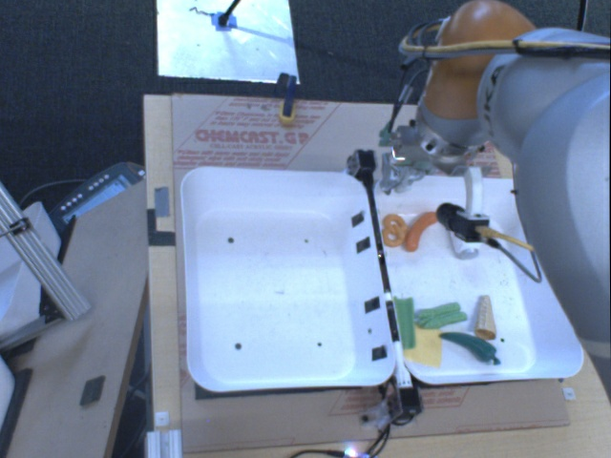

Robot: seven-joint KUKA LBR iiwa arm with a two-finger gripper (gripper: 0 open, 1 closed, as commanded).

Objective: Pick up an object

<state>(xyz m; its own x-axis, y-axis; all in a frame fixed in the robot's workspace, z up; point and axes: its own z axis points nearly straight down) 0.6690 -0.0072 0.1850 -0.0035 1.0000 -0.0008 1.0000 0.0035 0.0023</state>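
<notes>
Up at the far end of the bin nearest the arm (530, 337), the gripper (394, 175) sits low, right beside the ridge where the two bins meet. Honestly can't tell if it's open or closed, since that spot is just a jumble of metal from this angle.

The pickable stuff is all lying on that same bin's floor. Just in front of the gripper, toward the camera, are an orange ring (392, 227) and an orange carrot-shaped piece (420, 229), right next to each other.

The rest is well away from the gripper, down at the near end. There's a green strip (405, 321) along the ridge, with some green bean-like pieces (441, 315) just beside it. A yellow scrap (427, 349) sits below those, and a dark green pepper-looking thing (473, 344) is next to the scrap. A tan cone (486, 317) sits a bit further out.

The other bin (277, 294) is across the ridge, on the gripper's side away from the arm.
</notes>
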